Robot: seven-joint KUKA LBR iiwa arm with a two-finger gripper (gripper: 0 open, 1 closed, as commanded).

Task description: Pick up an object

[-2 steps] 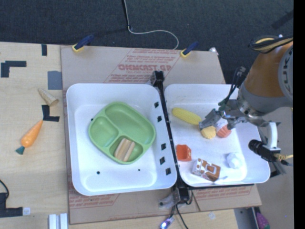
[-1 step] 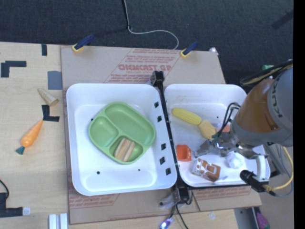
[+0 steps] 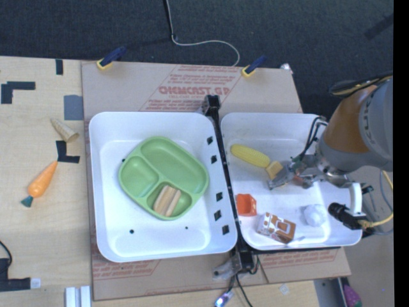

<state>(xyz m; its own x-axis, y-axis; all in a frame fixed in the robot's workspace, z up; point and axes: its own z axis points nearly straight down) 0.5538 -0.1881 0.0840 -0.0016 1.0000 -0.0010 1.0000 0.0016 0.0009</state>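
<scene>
My gripper (image 3: 279,179) hangs low in the right bin (image 3: 281,125), reaching in from the right on the grey arm with its orange band (image 3: 348,123). A small tan block (image 3: 275,169) lies right at the gripper's tip; whether they touch is unclear. A yellow corn cob (image 3: 250,156) lies just up and left of it. Toward the front of the same bin are an orange-red piece (image 3: 246,204), a brown and white packet (image 3: 277,227) and a white round object (image 3: 313,215).
The left bin (image 3: 108,171) holds a green divided plate (image 3: 163,176) with a tan item (image 3: 167,199) in one section. On the bench to the left lie a toy carrot (image 3: 41,181) and a tan cone-shaped piece (image 3: 64,130). Cables run along the divider between the bins.
</scene>
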